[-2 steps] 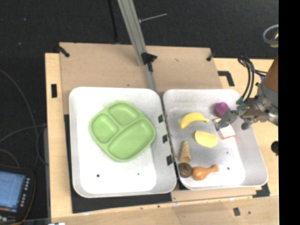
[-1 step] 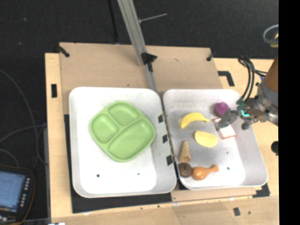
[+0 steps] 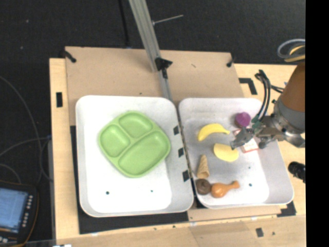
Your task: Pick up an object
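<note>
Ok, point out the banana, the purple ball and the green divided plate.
banana [image 3: 212,131]: camera view, middle of its curved body.
purple ball [image 3: 242,119]: camera view, centre of its top.
green divided plate [image 3: 145,155]: camera view, floor of its largest compartment.

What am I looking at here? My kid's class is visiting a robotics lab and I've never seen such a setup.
This is one photo from a camera fixed above a bench, looking down at a slant. The grey and orange machine entering from the picture's right is a robot arm; its end effector, the grasping part, hangs over the right bin. I can't see anything held in it.

Two shallow white bins sit side by side. The left bin holds a green divided plate. The right one holds toy food: a banana, a yellow slice, a purple piece, an ice cream cone, a dark round piece and a drumstick.
</note>
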You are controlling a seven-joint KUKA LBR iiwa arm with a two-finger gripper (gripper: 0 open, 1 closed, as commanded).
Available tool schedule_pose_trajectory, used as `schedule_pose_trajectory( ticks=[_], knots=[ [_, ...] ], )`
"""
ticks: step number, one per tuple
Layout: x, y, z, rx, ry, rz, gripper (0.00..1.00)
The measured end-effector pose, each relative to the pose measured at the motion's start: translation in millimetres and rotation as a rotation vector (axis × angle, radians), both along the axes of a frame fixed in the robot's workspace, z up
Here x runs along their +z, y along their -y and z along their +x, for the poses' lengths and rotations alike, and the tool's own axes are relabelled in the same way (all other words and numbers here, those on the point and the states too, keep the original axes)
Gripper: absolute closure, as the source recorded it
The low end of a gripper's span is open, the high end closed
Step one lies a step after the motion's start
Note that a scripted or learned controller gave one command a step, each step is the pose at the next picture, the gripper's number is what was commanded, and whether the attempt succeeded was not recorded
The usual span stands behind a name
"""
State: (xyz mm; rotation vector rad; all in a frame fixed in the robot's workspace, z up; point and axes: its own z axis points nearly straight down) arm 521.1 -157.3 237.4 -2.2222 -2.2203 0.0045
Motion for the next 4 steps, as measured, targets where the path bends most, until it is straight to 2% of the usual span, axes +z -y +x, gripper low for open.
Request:
schedule_pose_trajectory(
  ticks=[2,3,4],
  knots=[
    [-95.3,13.2,6.3,0.0,-0.001,0.0,0.0],
    [-81.7,13.9,8.4,-0.004,0.007,0.0,1.0],
    [-37.2,11.7,13.5,0.005,0.009,0.0,1.0]
  ],
)
